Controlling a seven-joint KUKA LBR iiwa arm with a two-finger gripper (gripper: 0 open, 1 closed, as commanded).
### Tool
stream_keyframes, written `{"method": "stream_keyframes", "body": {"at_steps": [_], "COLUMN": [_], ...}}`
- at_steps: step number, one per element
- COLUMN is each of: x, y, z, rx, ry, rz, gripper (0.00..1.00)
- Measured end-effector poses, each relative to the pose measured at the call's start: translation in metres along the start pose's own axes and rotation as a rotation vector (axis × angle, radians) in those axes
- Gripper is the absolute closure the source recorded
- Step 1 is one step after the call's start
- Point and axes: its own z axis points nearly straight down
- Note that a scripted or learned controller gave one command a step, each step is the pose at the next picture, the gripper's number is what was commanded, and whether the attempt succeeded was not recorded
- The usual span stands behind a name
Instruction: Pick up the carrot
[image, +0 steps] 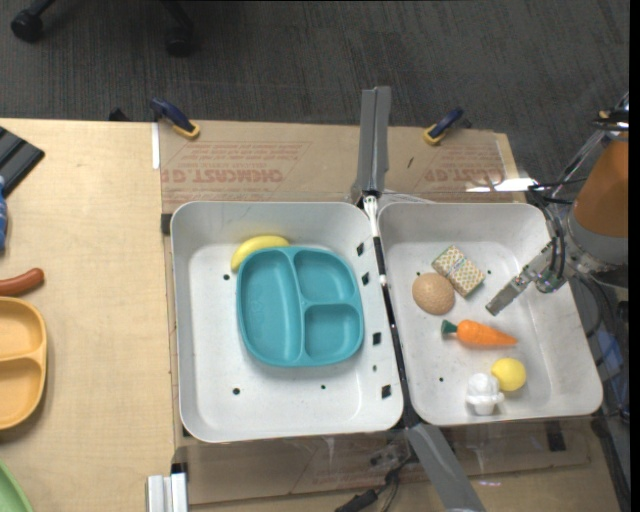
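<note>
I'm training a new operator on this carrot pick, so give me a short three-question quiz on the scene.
1. True or false: the carrot lies in the right bin.
2. What touches the far edge of the blue tray? A) banana B) egg C) lemon
3. Name the round brown thing beside the carrot's green end.

Key
1. True.
2. A, the banana.
3. The egg. The gripper hovers just above the carrot, holding nothing.

carrot (484, 335) in right bin (570, 395), egg (433, 294) behind
</note>
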Motion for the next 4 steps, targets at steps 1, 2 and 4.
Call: {"method": "stream_keyframes", "body": {"at_steps": [1, 2, 4], "x": [0.119, 0.142, 0.048], "y": [-0.019, 0.003, -0.083], "z": [-0.001, 0.022, -0.054], "rx": [-0.001, -0.001, -0.002], "ry": [-0.001, 0.000, -0.004], "rz": [-0.417, -0.413, -0.521], "gripper": [0.00, 0.00, 0.00]}}
